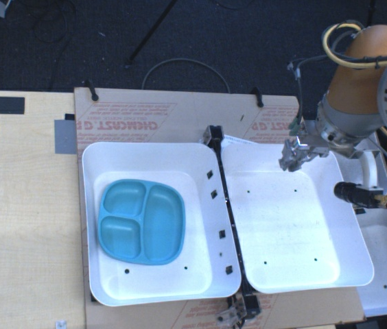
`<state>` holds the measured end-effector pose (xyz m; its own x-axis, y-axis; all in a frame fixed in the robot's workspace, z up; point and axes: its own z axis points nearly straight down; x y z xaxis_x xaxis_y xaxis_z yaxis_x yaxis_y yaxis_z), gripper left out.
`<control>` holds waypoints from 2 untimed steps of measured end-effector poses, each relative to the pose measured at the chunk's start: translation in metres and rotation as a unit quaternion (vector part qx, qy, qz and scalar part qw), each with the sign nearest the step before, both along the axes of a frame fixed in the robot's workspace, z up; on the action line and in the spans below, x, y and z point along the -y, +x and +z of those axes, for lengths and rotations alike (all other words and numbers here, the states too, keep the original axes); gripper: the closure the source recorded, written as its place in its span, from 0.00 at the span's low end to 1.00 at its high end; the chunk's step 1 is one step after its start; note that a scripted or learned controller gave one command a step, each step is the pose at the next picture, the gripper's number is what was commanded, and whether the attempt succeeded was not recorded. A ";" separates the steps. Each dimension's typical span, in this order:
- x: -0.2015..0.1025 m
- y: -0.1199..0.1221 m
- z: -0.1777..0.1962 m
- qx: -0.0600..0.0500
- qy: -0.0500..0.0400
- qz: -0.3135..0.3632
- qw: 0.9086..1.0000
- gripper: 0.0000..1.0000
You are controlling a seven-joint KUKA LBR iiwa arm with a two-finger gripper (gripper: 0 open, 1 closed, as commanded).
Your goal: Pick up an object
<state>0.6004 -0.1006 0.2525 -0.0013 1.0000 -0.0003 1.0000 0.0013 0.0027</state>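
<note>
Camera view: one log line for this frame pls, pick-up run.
gripper: over right bin far edge, nothing seen held | blue divided plate: flat in left bin, apart from gripper | pick: not yet done

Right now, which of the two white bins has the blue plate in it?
The left bin, the one farther from the arm. The blue divided plate lies flat on its floor, while the gripper hangs over the right bin.

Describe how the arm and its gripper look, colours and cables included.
The arm is grey with a rounded orange section above the wrist. A yellow cable loops over that orange part. The gripper is small, grey and metallic.
</note>
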 end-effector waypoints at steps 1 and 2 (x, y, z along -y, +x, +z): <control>-0.058 -0.012 -0.013 -0.004 0.001 0.001 1.000 1.00; -0.107 -0.018 -0.023 -0.004 0.001 0.001 1.000 1.00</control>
<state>0.5824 0.0064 0.2291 -0.0028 1.0000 0.0013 1.0000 0.0028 -0.0045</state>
